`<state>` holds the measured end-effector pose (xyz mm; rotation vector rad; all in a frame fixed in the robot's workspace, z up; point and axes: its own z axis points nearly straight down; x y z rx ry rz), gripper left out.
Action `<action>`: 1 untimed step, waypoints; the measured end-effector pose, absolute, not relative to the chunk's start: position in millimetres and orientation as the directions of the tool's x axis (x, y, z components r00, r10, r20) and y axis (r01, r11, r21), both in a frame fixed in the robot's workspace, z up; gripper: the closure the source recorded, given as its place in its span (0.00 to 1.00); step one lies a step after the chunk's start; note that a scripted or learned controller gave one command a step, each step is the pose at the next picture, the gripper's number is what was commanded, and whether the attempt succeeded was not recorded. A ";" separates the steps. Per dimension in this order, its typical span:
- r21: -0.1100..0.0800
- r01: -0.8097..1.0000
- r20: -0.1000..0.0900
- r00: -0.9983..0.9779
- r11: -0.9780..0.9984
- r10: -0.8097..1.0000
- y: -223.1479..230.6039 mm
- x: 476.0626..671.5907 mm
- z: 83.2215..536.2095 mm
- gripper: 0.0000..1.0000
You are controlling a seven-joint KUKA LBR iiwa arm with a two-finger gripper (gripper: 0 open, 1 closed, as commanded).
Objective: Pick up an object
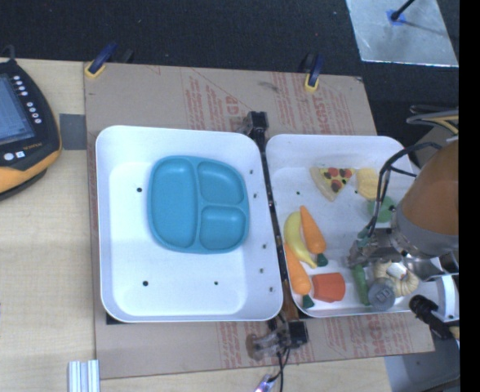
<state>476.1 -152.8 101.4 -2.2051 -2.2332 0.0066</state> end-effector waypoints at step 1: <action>-0.004 1.000 0.000 -0.008 0.008 1.000 -115.0 566.5 91.7 1.00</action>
